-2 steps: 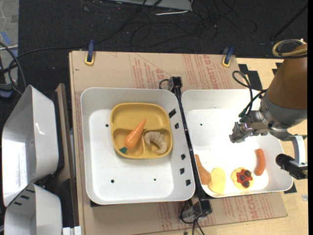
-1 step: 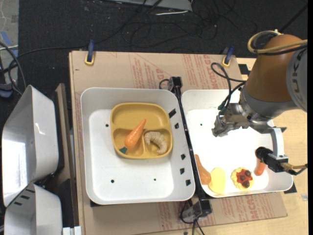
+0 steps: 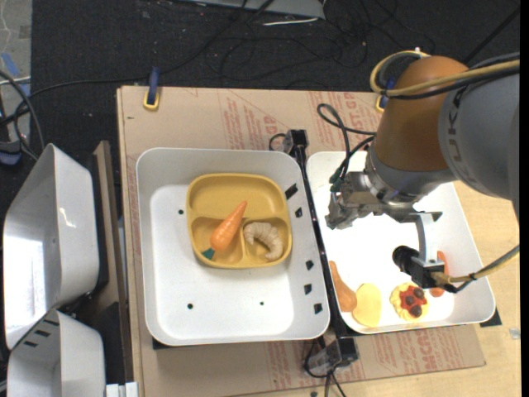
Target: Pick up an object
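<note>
White left bin (image 3: 165, 246) holds a yellow divided plate (image 3: 240, 190) carrying a carrot (image 3: 228, 226) and a shrimp (image 3: 265, 238). Right bin (image 3: 467, 246): an orange piece (image 3: 340, 286), a pale yellow piece (image 3: 369, 303) and a red-and-yellow toy (image 3: 409, 300) lie along its near edge. The gripper (image 3: 351, 205) hangs over this bin's left part; whether the jaws are open cannot be told.
</note>
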